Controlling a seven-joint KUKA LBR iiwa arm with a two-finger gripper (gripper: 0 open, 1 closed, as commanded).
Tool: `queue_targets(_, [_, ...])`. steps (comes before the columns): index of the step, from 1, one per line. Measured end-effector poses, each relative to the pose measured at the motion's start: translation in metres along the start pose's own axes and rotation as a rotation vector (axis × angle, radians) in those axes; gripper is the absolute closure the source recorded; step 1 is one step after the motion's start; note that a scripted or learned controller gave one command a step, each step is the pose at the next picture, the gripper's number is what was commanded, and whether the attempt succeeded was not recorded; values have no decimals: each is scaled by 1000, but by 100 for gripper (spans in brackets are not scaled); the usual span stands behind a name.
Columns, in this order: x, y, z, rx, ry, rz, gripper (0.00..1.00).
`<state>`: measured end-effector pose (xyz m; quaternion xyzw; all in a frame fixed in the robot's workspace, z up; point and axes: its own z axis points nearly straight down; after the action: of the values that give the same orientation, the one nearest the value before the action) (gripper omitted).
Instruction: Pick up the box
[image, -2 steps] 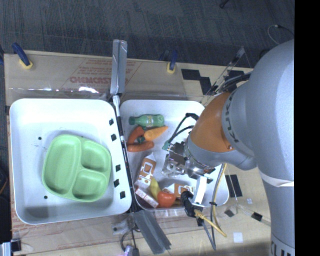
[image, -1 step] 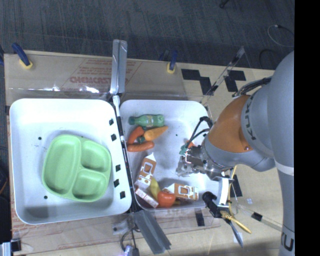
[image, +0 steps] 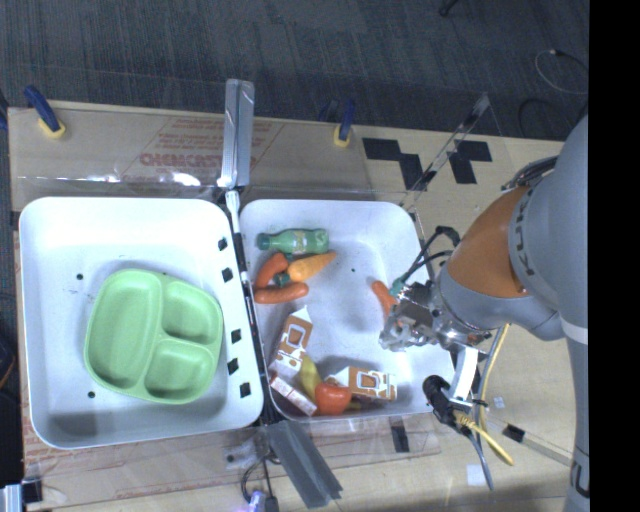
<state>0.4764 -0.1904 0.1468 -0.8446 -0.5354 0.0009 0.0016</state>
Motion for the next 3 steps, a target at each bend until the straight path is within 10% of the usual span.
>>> queue_targets(1, [41, -20, 56, 3, 0, 203, 100])
queue_targets(2, [114, -54, -44, 1, 1, 117, 100])
queue_targets(3, [161, -9, -44, 3, -1, 85, 100])
